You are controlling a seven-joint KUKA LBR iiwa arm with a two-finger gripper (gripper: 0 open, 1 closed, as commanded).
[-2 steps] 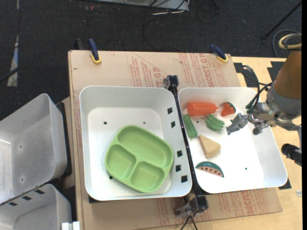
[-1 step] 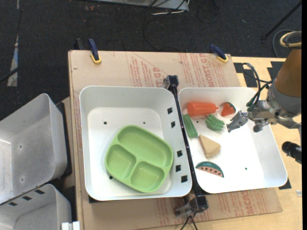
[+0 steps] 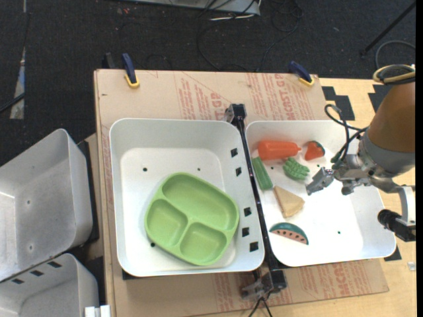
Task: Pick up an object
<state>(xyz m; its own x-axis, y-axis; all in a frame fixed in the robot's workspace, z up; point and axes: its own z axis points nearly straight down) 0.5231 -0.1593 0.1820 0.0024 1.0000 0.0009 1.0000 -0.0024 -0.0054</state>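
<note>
On dark carpet, a cardboard-topped bench (image 3: 198,91) with two white bins (image 3: 125,177), jaws' state unclear

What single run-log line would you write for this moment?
phase: reaching | tool: above right bin, nothing held | nearest: cheese wedge, green toy | left bin: green tray

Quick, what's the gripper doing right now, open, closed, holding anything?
Gripper: over the right bin, beside the green toy; whether it is open or closed cannot be told.
</note>
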